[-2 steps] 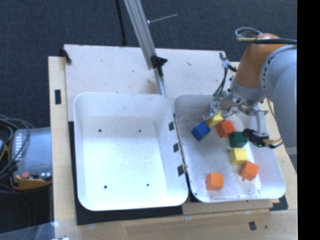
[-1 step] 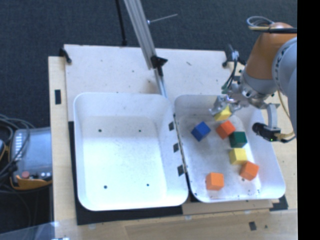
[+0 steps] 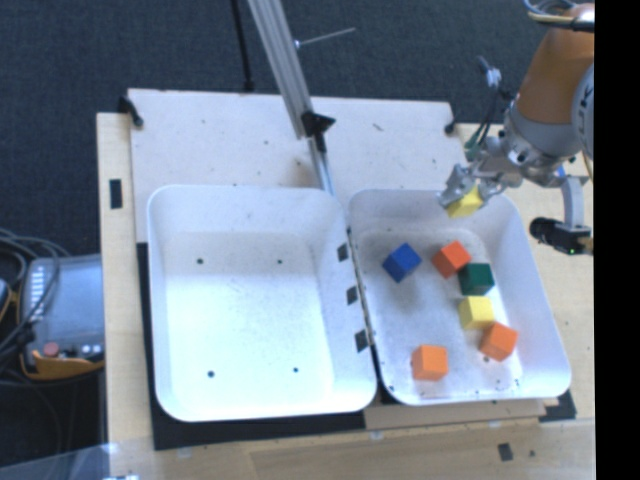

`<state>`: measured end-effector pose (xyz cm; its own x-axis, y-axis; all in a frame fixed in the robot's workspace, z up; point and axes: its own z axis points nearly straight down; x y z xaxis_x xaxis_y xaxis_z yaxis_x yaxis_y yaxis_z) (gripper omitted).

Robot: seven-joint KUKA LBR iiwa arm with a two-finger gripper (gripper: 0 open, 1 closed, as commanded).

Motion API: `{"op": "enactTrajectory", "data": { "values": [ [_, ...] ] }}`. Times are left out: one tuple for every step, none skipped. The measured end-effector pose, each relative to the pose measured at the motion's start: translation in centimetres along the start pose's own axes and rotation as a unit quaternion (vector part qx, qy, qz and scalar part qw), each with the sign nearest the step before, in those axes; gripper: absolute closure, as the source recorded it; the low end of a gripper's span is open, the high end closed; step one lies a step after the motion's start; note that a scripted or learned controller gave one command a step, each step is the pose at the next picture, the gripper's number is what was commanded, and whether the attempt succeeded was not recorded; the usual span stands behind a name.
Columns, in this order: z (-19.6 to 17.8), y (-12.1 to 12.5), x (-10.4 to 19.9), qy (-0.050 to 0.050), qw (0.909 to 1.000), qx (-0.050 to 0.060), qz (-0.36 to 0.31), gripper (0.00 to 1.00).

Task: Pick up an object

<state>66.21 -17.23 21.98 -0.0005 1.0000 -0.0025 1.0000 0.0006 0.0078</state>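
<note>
My gripper (image 3: 463, 197) hangs over the back edge of the right bin (image 3: 530, 268) and is shut on a yellow block (image 3: 466, 204), which shows between its fingers, lifted above the bin floor. In the right bin lie a blue block (image 3: 402, 262), an orange block (image 3: 451, 258), a dark green block (image 3: 477, 278), another yellow block (image 3: 477, 311), and two more orange blocks (image 3: 498, 341) (image 3: 430, 361) near the front.
The left bin (image 3: 250, 298) stands beside the right one, sharing a middle rim. A slanted metal pole (image 3: 285, 58) rises from the back of the bench between the bins. Grey equipment with cables (image 3: 60, 313) sits off the bench's left side.
</note>
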Motion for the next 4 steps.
{"op": "enactTrajectory", "data": {
  "values": [
    [-4.1, 0.1, -0.2, 0.0, 1.0, 0.001, -0.001, 1.0],
    [-3.6, 0.4, 4.8, 0.001, 1.0, 0.004, -0.003, 1.0],
    [-2.4, -1.0, 9.8, 0.002, 1.0, 0.005, -0.003, 1.0],
    [-3.3, -2.0, 15.3, 0.002, 1.0, 0.004, -0.004, 1.0]
  ]
}}
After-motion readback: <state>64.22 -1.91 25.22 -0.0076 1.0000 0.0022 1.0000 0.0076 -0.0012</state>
